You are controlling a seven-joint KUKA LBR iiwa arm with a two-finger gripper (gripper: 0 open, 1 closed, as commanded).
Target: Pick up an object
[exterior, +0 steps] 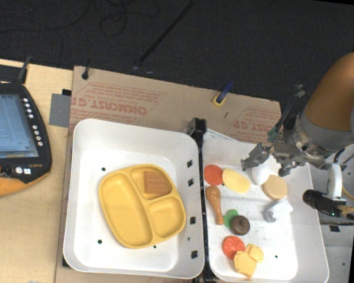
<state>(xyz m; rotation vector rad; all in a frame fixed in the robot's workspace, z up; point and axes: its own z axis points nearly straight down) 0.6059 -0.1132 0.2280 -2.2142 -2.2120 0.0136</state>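
Toy food was what the arm was after, and all the loose pieces sat in the right-hand bin. The claw hung over that bin's upper part with its fingers spread apart and nothing between them. A small white piece sat right under it, at about 6 o'clock from the claw, so that looked like the nearest candidate. A round tan piece was just beside it toward 4 o'clock, and a yellow lemon-ish piece lay toward 8 o'clock, long axis running roughly 10 to 4.

Further off toward 7 o'clock were a red tomato slice and a drumstick pointing roughly 11 to 5. A grey-white piece sat at about 5 o'clock.

My guess: a straight drop would land on the white piece, but the tan one was near enough that a finger could bump it.

The left bin just held a yellow divided plate with a waffle-looking piece in its top compartment, well away from the claw.
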